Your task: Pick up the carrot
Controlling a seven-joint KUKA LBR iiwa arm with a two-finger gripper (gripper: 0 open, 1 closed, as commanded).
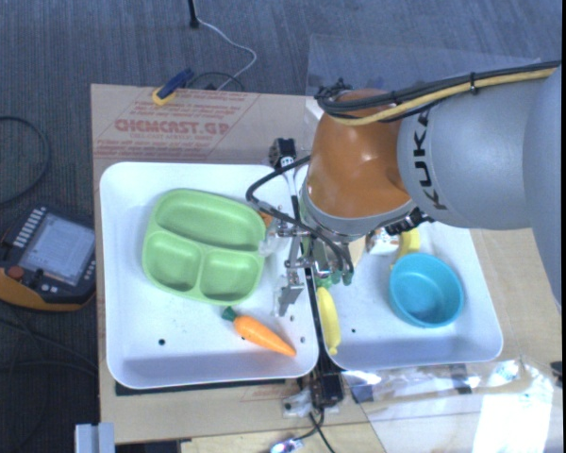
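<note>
The orange carrot (pixel 261 334) with a green stem end lies on the floor of the left bin (pixel 132 347), near its front right corner, pointing to the right. My gripper (pixel 311 283) hangs below the orange wrist band over the divider between the two bins, just above and to the right of the carrot. Its fingers (pixel 288 293) stand apart, open, with nothing between them. The carrot is untouched, a short gap from the left fingertip.
A green three-compartment plate (pixel 204 244) fills the middle of the left bin. The right bin (pixel 481 333) holds a yellow banana (pixel 328 321) along its left wall, a blue bowl (pixel 424 291) and a small yellow item (pixel 408 242) behind it.
</note>
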